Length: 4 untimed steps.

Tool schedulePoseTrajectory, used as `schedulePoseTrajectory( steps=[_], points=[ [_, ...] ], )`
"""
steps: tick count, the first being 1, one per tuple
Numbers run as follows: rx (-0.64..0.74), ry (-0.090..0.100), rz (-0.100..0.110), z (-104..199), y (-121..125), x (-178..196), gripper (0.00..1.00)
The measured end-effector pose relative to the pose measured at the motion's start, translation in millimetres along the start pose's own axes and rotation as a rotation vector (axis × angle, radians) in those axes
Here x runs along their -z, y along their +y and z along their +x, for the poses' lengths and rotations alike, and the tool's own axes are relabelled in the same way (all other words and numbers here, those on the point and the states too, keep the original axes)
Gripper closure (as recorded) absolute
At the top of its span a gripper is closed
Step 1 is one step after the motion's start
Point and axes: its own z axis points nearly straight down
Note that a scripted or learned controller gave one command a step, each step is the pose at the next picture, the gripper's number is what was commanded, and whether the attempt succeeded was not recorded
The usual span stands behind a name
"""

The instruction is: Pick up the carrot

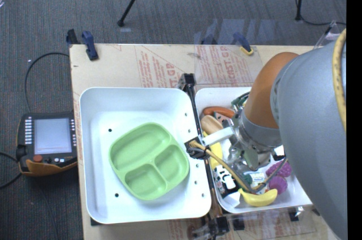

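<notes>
The arm hides most of the right bin, reaching down beside the carrot; claw state unclear.

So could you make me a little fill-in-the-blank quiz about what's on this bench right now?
1. The green divided plate lies in the ____ bin of the camera view.
2. The plate has ____ compartments.
3. The banana near the front of the right bin is ____ in colour.
4. The arm reaches down over the ____ bin.

Missing words: left; three; yellow; right
</notes>
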Motion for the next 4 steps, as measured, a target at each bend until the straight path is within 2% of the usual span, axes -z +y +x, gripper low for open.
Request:
schedulePoseTrajectory(
  steps=[1, 2, 3, 4],
  points=[
    [0.2, 0.013, -0.004, 20.1, -15.1, 64.0, 1.0],
    [0.202, 0.01, -0.003, 19.6, -16.0, 62.6, 0.0],
    [0.21, 0.001, -0.002, 9.5, 20.3, -22.2, 0.0],
    [0.434, 0.008, -0.002, -7.5, 0.3, -19.3, 0.0]
  ],
)
